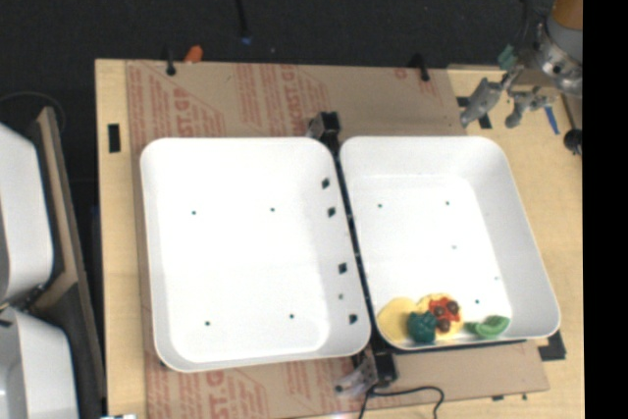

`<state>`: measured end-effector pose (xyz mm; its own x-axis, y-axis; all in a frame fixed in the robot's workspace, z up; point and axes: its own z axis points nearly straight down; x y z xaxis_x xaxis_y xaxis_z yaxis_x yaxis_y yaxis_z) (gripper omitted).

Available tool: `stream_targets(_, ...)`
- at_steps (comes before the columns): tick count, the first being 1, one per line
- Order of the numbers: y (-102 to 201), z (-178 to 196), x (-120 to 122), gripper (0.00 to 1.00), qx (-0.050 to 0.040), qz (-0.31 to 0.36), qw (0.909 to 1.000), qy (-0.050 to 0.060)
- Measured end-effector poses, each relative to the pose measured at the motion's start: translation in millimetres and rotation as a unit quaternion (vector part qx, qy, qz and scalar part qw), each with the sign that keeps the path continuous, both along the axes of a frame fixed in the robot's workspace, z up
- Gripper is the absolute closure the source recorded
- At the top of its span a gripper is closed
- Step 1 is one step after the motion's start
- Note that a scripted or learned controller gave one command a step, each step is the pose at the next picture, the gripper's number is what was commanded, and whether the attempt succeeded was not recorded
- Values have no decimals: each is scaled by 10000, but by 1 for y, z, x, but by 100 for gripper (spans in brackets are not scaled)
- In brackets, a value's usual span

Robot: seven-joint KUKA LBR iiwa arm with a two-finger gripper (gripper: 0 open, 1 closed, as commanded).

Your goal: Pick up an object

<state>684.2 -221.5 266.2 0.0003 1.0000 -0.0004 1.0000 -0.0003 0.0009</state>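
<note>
A small cluster of objects lies at the front edge of the right bin (510, 201): a pale yellow piece (394, 317), a teal piece (422, 329), a red piece (446, 308) on top of the yellow, and a green piece (491, 326) to their right. My gripper (495, 115) hangs at the upper right, above the bench just beyond the right bin's far corner and far from the cluster. It is open, with nothing between its two fingers.
The left bin (167, 240) sits beside the right one, joined along a black clamp strip (343, 240). Cardboard (235, 103) covers the bench behind the bins. White boxes (20, 211) stand at the left edge.
</note>
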Motion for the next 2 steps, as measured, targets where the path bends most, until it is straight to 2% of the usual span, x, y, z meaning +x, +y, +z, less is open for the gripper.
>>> stream_targets(1,19,10,-58,0,-2,-4,10000,-4)
stream_targets(2,32,-9,-127,0,1,-6,10000,6)
